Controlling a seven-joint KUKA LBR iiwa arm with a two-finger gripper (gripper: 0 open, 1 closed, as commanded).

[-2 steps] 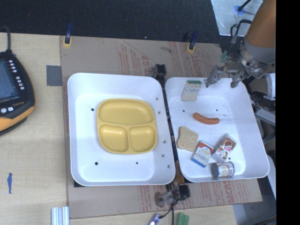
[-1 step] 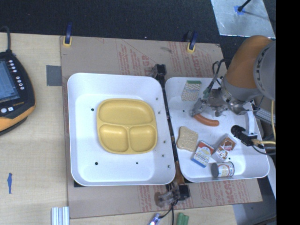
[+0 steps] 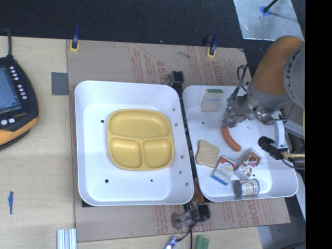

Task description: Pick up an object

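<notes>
Here the grey two-finger gripper (image 3: 232, 119) hovered just above the orange sausage-shaped toy (image 3: 231, 138) in the right white bin (image 3: 290, 183); its opening could not be told. Descending and grasping seemingly came next.

Honestly can't read any text here. The small red-and-blue carton (image 3: 224, 169), the brown packet (image 3: 249, 164) and the little can (image 3: 247, 188) near the right white bin's (image 3: 270, 191) front edge have labels, all too blurry.

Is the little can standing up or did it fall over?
Fallen over. The little can lies on its side in the right bin, its long side and label facing up, its grey end pointing toward the yellow tray.
</notes>
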